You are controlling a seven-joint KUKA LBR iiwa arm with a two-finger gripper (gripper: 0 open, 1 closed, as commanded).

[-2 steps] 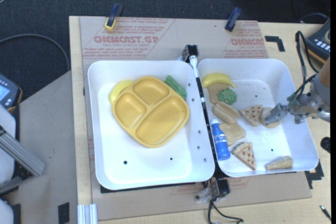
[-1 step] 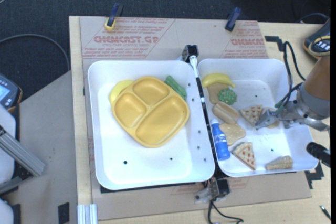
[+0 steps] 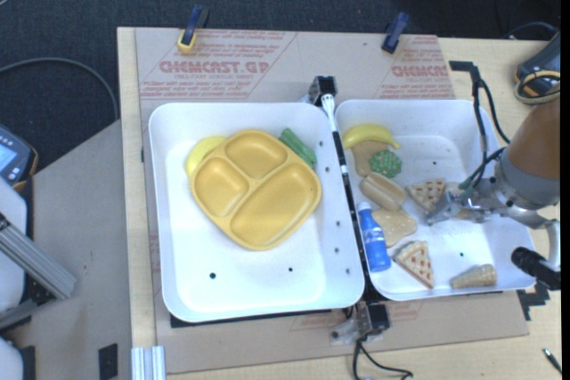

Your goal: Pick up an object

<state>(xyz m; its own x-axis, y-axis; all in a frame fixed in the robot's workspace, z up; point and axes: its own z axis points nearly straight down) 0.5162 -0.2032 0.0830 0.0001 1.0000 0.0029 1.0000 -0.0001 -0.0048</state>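
The right bin holds several toy foods: a banana, a green broccoli, a hot dog, a waffle-patterned slice, a blue bottle, a tan bread piece, a pizza wedge and a cone. My gripper is low in this bin, just right of and below the waffle slice, close to or touching its edge. Nothing is visibly held.
The left bin carries a yellow divided plate, with a green item at its upper right and a yellow piece poking out at its left. A black divider strip runs between the bins. The arm covers the right bin's right side.
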